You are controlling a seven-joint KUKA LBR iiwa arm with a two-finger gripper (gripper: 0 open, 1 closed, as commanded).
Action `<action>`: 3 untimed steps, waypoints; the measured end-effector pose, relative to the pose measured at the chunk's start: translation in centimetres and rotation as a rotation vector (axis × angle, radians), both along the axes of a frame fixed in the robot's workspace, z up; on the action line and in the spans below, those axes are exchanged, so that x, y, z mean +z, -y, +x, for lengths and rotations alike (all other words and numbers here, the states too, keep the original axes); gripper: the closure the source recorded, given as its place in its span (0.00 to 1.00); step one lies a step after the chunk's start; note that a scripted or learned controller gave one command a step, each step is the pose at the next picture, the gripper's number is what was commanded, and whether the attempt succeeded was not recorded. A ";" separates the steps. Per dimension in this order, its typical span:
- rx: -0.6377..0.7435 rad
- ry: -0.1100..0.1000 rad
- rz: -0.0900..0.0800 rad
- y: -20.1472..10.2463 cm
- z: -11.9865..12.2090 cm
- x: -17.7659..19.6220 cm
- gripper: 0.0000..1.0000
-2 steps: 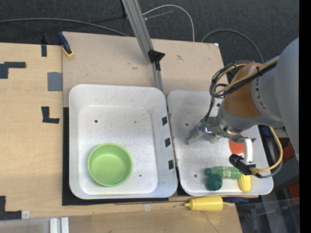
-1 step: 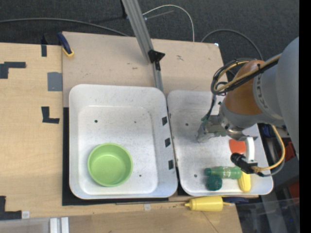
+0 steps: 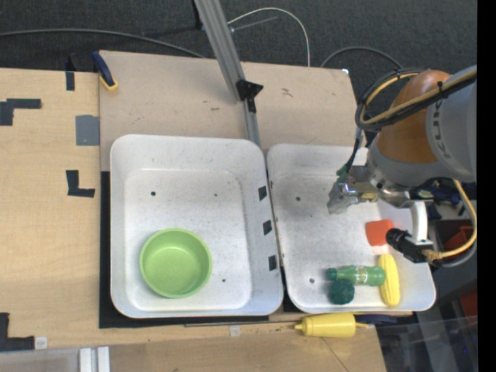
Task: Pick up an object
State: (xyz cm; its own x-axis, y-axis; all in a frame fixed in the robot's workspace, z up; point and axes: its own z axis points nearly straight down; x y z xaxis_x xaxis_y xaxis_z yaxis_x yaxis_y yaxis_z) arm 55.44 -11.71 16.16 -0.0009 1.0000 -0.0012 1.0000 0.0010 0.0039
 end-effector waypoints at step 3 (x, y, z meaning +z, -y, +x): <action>0.005 -0.006 0.002 -5.5 -0.1 7.2 1.00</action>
